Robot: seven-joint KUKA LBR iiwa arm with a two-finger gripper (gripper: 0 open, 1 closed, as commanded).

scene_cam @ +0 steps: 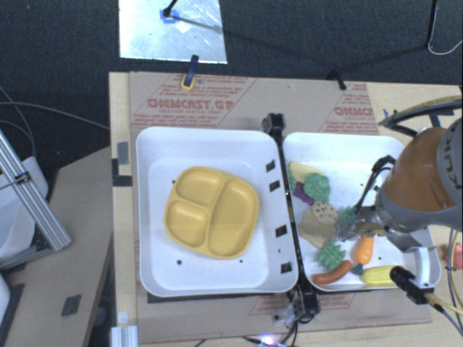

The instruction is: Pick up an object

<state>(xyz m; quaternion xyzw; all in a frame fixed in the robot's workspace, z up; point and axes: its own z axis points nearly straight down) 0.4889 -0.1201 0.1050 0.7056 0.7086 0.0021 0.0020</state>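
Gripper (347, 224) hovering low in right bin (340, 144), beside tan block (318, 223); jaws' state: cannot tell. Advising centring over one toy, avoiding carrot (364, 249).

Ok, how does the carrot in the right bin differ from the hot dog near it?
The carrot is orange with a green top and stands nearly upright in the view; the hot dog is reddish and lies slanted toward the bin's front edge. The carrot is short and tapered, while the hot dog is longer and evenly thick. The carrot sits right by the gripper; the hot dog lies farther from it. Both are small toy foods.
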